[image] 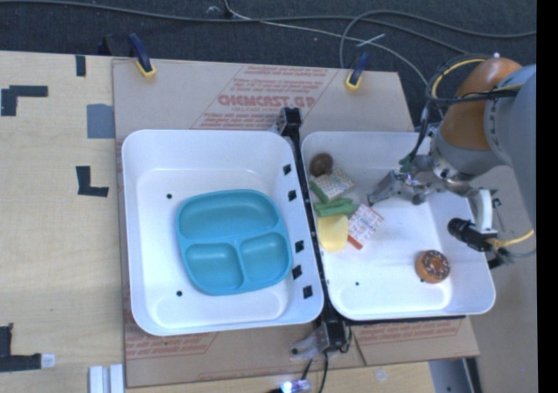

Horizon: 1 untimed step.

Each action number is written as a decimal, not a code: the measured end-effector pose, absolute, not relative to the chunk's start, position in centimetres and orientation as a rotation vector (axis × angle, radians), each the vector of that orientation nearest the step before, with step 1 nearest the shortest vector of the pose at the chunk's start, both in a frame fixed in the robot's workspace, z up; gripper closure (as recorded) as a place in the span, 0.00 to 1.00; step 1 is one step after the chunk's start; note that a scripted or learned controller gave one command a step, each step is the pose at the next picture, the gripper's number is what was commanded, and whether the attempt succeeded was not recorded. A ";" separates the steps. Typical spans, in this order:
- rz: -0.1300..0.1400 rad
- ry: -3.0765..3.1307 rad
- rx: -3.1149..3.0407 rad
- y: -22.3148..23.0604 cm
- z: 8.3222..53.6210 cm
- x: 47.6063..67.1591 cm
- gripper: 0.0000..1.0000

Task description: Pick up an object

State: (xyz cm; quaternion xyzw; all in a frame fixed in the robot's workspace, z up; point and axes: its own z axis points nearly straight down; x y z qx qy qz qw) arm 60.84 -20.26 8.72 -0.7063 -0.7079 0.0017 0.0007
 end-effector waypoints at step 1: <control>0.003 -2.226 -2.220 -20.3 8.7 60.9 0.00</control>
